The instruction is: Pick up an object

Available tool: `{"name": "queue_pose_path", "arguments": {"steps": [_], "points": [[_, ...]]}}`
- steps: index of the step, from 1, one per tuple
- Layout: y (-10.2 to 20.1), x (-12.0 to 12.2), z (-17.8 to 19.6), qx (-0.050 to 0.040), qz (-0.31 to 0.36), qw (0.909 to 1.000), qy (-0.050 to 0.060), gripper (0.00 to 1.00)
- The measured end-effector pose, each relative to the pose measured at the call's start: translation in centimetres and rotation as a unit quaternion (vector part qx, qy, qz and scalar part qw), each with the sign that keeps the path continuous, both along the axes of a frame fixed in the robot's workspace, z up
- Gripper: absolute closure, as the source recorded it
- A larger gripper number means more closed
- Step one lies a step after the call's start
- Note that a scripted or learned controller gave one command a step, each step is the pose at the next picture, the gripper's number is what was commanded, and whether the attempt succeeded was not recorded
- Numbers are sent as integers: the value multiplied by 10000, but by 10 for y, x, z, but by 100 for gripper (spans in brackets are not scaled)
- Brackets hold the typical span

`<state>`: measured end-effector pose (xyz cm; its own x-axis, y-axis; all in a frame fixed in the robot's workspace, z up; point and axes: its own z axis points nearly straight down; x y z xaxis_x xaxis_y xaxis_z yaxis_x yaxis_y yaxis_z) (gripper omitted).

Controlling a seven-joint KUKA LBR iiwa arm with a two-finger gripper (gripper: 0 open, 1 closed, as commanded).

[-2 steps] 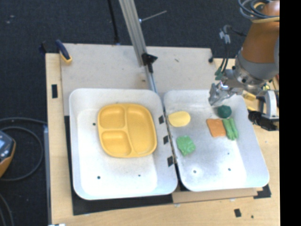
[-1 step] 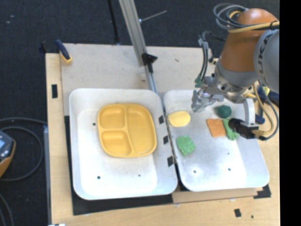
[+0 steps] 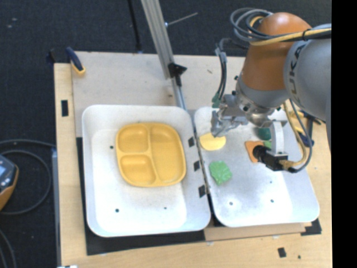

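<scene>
Green lump (image 3: 220, 172) sits clear below; hand (image 3: 218, 128) is right over yellow disc (image 3: 212, 143), touching its top edge, finger state unreadable.

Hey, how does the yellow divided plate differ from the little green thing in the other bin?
The yellow divided plate is far larger than the green object. The plate is smooth, with three moulded compartments; the green object looks lumpy and irregular. The plate lies in the left bin, far from the arm, while the green object lies in the right bin, just below the end effector. Both rest flat on a white bin floor, untouched.
</scene>
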<state>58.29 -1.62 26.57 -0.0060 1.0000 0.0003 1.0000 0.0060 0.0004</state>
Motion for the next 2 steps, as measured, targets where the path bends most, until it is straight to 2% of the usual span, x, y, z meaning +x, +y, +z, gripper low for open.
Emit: {"name": "queue_pose_path", "arguments": {"steps": [1,2], "points": [[51,-14,-22,4,6,10000,9,100],[96,-20,-22,7,7,10000,4,100]]}}
